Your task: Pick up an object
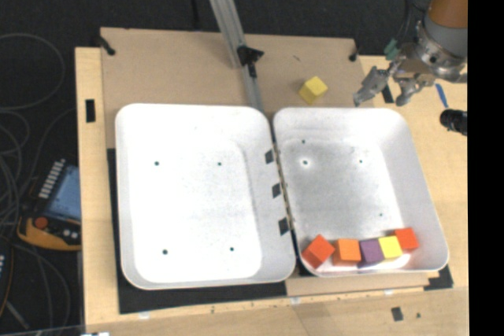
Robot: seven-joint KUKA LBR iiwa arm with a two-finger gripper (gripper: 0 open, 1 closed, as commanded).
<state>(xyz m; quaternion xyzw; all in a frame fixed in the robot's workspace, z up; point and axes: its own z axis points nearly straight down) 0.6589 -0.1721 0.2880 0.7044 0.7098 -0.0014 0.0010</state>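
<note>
Five blocks crowded at one bin wall, a sixth stranded on the bench

Two shallow white bins sat side by side on the bench. The left bin [197, 193] held no blocks on its floor. Between the bins, a slanted metal pole [224, 8] ran down from the top of the view to the shared edge; its purpose could not be determined.

The right bin [354, 169] held five blocks pressed in a row against its near wall: an orange block [319, 250], a second orange block [347, 250], a purple block [370, 251], a yellow block [390, 248] and a red-orange block [406, 239]. They touched one another and lay hard against the wall, which in my judgement would leave little room for a finger on that side.

A yellow cube [313, 89] lay outside both bins, on the brown board just beyond the right bin's far rim.

The gripper [387, 88] hung above that far rim, near the right corner, well apart from the row and right of the yellow cube. Its fingers stood spread, with nothing between them. No object had been picked
</note>
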